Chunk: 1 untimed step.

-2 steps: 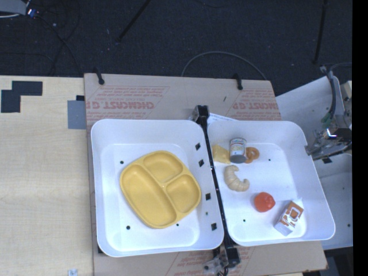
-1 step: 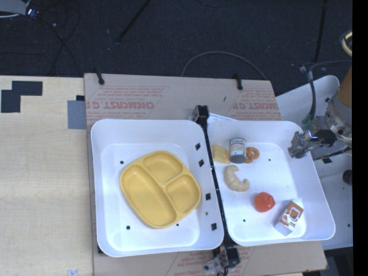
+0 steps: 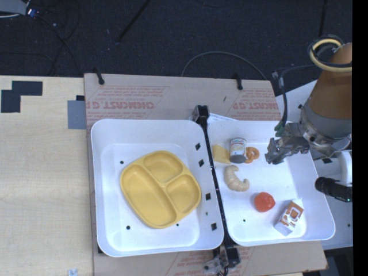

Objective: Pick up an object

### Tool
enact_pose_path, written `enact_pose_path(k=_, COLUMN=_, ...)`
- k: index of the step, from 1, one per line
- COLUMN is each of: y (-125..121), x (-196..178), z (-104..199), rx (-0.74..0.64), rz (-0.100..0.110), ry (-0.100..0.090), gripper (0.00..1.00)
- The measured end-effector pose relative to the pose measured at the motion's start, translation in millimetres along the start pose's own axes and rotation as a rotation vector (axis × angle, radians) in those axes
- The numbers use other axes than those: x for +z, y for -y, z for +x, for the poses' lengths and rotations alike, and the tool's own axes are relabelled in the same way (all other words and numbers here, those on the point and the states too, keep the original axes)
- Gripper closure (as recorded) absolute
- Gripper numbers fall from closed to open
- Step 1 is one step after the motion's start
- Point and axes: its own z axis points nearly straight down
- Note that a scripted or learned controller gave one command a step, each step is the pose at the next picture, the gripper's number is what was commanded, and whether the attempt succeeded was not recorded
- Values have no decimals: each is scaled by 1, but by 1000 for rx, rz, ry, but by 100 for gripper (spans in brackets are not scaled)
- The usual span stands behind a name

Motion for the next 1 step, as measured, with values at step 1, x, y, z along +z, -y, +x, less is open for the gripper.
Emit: enact_pose_path(k=1, y=9, x=18, z=52, rx=0, rz=1, ry=0, gripper=100)
